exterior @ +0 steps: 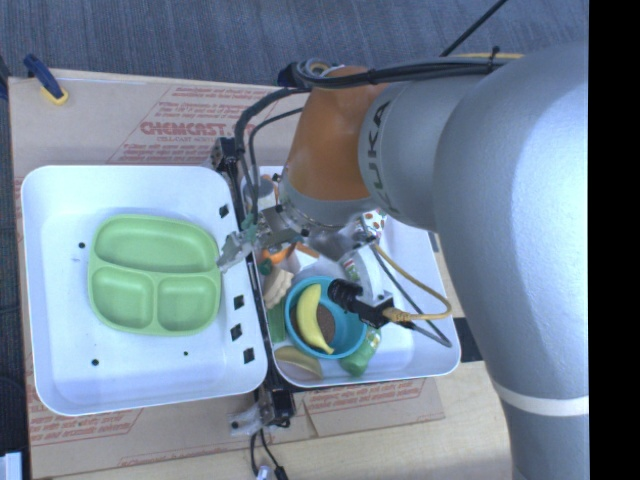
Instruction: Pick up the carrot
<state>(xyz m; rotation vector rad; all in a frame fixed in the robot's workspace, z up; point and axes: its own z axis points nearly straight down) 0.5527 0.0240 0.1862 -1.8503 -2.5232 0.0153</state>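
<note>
A large grey arm (500, 198) with an orange band (330, 148) reaches in from the right and covers most of the right bin (430, 363). Two shallow white bins sit side by side on the counter (130, 118), which is lined with printed cardboard. The left bin (50, 268) holds a green divided plate (155, 273) near its middle. In the right bin, towards its front edge, a blue bowl (345, 343) holds a banana (312, 318). A pale piece (298, 361) and a green piece (360, 356) lie just beside the bowl at the front rim. The pincer (265, 238) is low over the right bin's left wall; whether it is wide or narrow cannot be told. The carrot (272, 259), a small orange bit, lies just beneath the pincer, against the left wall, behind the bowl. A blue and yellow clamp (45, 78) sits at the counter's far left corner
</note>
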